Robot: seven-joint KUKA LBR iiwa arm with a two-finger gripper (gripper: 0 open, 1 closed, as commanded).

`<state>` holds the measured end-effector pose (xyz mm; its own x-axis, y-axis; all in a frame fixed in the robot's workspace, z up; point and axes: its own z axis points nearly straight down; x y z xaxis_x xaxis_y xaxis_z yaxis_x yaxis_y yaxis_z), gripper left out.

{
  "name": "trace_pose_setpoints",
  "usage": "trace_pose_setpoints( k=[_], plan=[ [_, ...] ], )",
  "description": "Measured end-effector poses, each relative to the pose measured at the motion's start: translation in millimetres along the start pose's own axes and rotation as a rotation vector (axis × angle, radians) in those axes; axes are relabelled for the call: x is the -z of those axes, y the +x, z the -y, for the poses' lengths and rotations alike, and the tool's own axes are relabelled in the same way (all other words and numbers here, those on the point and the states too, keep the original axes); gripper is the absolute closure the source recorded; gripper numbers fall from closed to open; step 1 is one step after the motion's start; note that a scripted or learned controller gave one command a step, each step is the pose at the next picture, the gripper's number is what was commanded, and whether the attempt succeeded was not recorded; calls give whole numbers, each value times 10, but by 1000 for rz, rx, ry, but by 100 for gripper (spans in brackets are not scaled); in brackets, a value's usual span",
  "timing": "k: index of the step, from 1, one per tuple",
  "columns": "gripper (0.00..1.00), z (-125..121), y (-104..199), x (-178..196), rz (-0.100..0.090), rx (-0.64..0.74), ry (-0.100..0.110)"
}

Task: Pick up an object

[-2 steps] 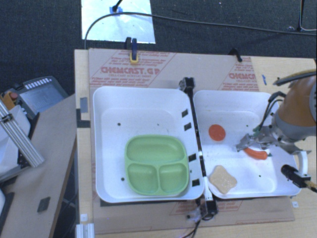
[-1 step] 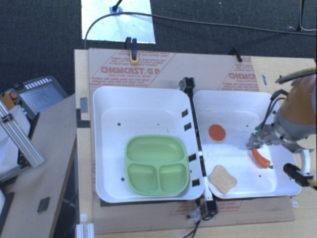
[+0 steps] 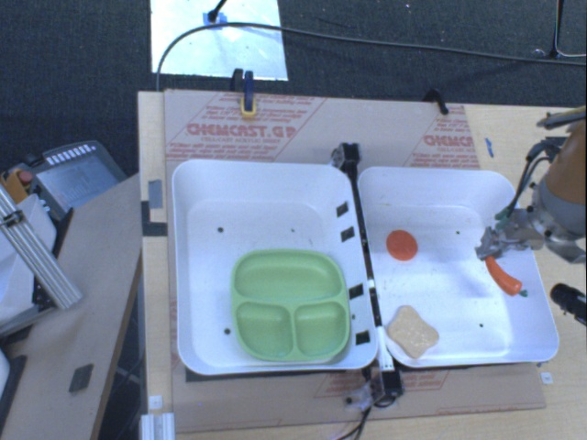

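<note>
Carrot [image 3: 505, 277] beneath claw [image 3: 492, 248]; board [image 3: 303, 126] lettered "CHEMCAST".

- Carrot [image 3: 505, 276] — a small orange toy with a green tip, lying at a slant near the right wall of the right bin [image 3: 459, 180], its upper end right at the claw [image 3: 493, 247].
- Orange disc [image 3: 401, 244] — flat and round, left of the carrot, well apart from it.
- Bread slice [image 3: 412, 334] — tan, lying flat, below the disc and down-left of the carrot.
</note>
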<state>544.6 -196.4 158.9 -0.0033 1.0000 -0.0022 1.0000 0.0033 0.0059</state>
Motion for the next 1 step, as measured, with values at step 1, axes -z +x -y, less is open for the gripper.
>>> trace_pose_setpoints(
  k=[1],
  plan=[
    [100,-53,49,631,0,2,-3]
  ],
)
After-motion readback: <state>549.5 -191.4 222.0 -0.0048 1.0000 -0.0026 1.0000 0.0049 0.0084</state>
